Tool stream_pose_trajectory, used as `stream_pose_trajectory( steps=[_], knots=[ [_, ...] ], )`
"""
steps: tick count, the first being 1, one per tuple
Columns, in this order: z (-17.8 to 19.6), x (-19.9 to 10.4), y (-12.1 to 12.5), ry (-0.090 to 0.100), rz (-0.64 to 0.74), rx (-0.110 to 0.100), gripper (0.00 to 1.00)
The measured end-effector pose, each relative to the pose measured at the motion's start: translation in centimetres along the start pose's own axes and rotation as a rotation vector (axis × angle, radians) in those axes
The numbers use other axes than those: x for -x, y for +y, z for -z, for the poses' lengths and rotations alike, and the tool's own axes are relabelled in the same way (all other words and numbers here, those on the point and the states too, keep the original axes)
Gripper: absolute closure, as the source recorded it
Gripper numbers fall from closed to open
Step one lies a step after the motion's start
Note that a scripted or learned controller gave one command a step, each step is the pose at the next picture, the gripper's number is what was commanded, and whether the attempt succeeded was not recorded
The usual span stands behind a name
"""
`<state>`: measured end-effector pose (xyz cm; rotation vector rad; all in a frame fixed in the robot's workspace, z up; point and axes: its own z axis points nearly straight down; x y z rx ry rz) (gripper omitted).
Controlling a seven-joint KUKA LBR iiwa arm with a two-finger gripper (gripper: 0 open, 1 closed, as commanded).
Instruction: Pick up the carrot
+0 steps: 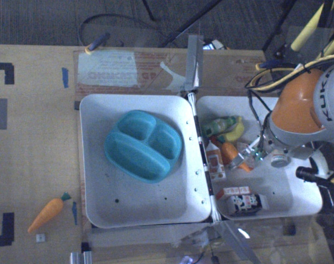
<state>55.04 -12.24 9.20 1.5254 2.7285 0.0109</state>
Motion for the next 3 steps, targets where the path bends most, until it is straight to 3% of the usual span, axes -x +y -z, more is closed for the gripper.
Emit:
stream_pose_trajectory(
  steps=[1, 2, 3],
  knots=[
    [0.0, 2.8, 8.9, -0.003, -0.295, -0.001, 0.0],
    [1.0, 2.9, 8.8, -0.006, -0.291, -0.006, 1.0],
    [11.4, -1.7, 15.0, 0.006, -0.356, -0.014, 1.0]
  ],
)
